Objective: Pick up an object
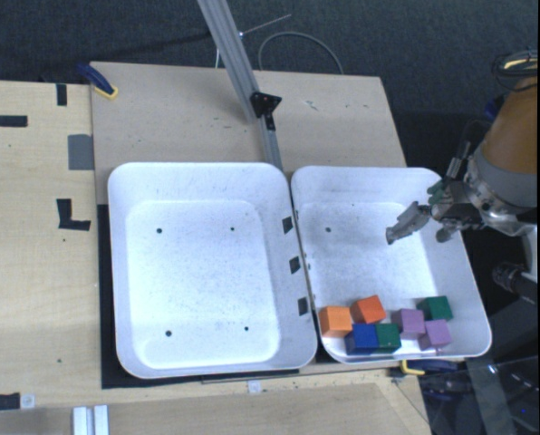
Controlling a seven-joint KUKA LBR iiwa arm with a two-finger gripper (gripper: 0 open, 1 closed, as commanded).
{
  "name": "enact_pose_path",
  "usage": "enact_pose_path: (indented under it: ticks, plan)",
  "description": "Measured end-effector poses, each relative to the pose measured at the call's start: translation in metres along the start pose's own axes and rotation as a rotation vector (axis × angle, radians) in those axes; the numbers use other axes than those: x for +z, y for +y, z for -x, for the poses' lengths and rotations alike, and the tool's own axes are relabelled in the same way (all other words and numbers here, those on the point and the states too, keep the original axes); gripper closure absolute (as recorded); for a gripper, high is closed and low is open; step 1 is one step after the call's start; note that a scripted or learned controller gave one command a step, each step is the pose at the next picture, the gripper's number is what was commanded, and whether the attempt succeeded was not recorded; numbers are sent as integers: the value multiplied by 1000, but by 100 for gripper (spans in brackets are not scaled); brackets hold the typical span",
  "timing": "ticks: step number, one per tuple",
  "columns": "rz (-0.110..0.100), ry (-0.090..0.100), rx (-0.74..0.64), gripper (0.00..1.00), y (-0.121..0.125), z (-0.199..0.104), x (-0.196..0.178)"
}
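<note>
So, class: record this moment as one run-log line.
hand: over right bin, holding nothing | blocks: clustered along right bin's near edge | left bin: beside it | pick: not yet done

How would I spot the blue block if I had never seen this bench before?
Find the right-hand white bin, the one under the gripper. Along its near edge lies a cluster of small blocks. The blue block sits in that cluster, with an orange block to its left and a green block to its right; it is the single blue one.
</note>
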State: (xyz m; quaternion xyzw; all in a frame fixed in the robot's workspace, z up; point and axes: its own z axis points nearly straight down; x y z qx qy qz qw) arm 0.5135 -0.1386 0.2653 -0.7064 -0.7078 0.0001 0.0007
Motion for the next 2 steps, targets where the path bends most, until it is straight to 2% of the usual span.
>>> enact_pose_path:
  ticks: [1, 2]
  plan:
    - [9, -4, 1, 0, -8, 27, -157]
    - [2, 0, -3, 0, -31, -31, -156]
